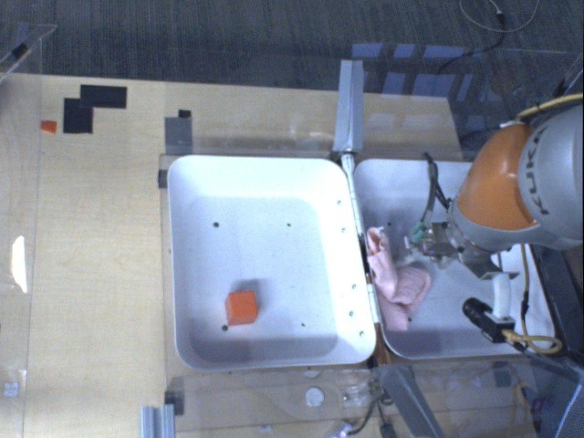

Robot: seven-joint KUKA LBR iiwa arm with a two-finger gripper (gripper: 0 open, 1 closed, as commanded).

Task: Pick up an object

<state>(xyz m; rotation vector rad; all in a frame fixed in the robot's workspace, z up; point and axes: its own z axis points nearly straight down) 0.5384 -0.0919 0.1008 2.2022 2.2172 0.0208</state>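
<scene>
Here, a crumpled pink cloth (398, 283) lies in the right bin (401, 185), bunched against that bin's left wall, right beside the rim where the two bins meet. It runs from about the middle of the wall down towards the bin's near corner, with a lobe spreading out over the floor of the bin.

The claw (427, 242) hangs just beside the cloth's upper right part, over the middle of the same bin. From this slanting view its tip is a small dark tangle of metal, and I cannot tell whether the claw is spread or closed. Nor can I tell whether it touches the cloth. Nothing is visibly held in it. Behind it the orange band (493, 190) bulges over the right side of the bin, and the grey arm (558, 181) goes off to the right.

In the left bin (255, 208) a small orange block (242, 307) sits alone near the front, a little left of centre, well apart from the cloth and the claw.

Both bins rest on a pale wooden table (100, 245). A grey post (350, 108) stands at the far end of the seam between them. At the table's far left corner there is a black stepped shape (89, 108), flat on the wood, with a tiny orange square (47, 127) just beside it.
</scene>
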